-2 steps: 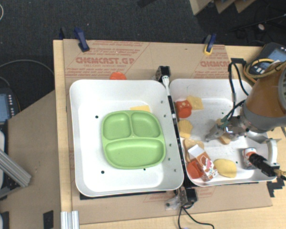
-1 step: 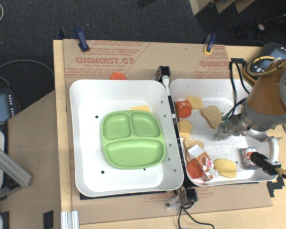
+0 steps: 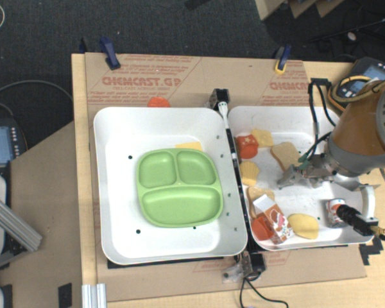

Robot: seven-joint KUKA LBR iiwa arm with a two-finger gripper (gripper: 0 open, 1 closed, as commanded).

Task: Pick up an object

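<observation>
Cardboard-topped bench on dark carpet, two white bins, gripper seemingly open, holding nothing.

Slanted overhead view of 2 bins

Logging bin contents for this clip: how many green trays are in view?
1. The green tray lies in the middle of the left bin, flat, with three compartments facing up. The arm covers part of the right bin, so something may be hidden there.

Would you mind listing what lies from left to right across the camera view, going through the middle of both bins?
Left bin → green divided tray → red tomato-like item → tan bread-like piece → tool → arm.
</observation>
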